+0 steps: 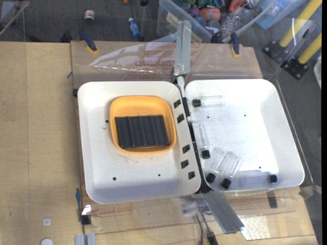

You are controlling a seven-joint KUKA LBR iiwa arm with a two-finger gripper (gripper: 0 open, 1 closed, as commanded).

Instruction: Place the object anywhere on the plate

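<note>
Wood-topped bench (36, 137) takes up most of the view, pale and scuffed, with a sheet of brown cardboard (127, 60) lying under the far edge of the two bins. The left bin (97, 177) holds an orange plate (118, 106), and a dark ribbed block (142, 130) lies flat on the middle of that plate, its ridges running away from the camera. The right bin (255, 116) holds several clear tubes with black caps: one (207, 102) near its far left corner, and a cluster (226, 165) near its front left corner. A metal strip (182, 47) stands at the back where the bins meet. Beyond the bench lies dark carpet (51, 4), and on it a clear tub (225, 6) of coloured toys. How the gripper stands cannot be told from this view.
</note>
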